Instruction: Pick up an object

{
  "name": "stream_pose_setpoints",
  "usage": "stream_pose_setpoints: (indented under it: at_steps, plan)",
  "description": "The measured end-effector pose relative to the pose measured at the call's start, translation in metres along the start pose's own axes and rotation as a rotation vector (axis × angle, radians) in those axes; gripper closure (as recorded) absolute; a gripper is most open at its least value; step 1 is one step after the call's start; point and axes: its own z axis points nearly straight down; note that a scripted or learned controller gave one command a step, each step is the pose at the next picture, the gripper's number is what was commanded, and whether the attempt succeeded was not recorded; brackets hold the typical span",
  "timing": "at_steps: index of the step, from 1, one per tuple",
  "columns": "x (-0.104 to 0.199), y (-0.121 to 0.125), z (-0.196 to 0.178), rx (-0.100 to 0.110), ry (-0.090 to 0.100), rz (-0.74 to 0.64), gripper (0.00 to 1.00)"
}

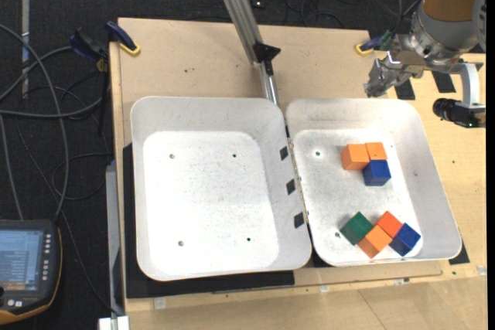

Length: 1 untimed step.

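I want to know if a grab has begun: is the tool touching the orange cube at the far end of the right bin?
Apart. The camera view shows the tool beyond the bin's far rim, bare white floor between it and the orange cube.

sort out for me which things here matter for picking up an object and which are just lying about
Belong to the job:
- gripper, above the right bin's far edge
- right bin
- orange blocks, blue block
- green block, orange pair, blue block

Just lying about:
- left bin
- blue clamps
- handheld pendant
- cables
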Motion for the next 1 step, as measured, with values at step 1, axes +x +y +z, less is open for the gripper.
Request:
stream_pose_setpoints:
  at_steps: [1]
  plan:
    - [0.0573,0.0007,0.0165,0.008,0.004,-0.005,1.00]
